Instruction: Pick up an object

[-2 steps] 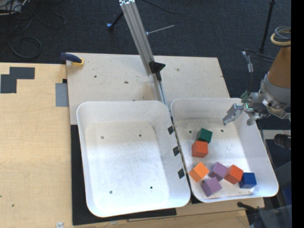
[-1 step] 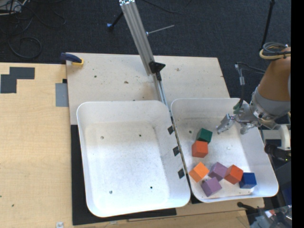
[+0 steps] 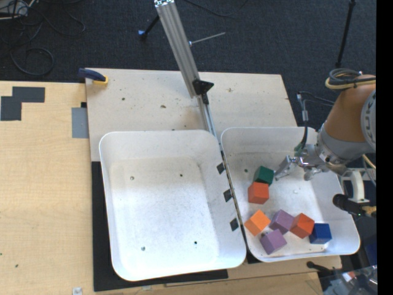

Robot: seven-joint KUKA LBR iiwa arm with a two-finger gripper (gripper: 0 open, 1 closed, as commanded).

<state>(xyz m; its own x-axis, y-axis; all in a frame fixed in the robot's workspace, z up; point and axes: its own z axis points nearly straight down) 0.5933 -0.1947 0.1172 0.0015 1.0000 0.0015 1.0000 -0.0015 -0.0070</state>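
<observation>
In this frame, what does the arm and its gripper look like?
The arm enters from the right: a rounded orange band over a grey wrist section. Its gripper is small, silvery metal with thin prongs. A coiled cable sits above the orange part.

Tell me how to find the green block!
Look in the shallow white plastic bin on the right, the one that holds the small coloured blocks. The small green cube sits nearest the bin's far edge, touching the red-orange cube just in front of it. It is the only green block there.
</observation>
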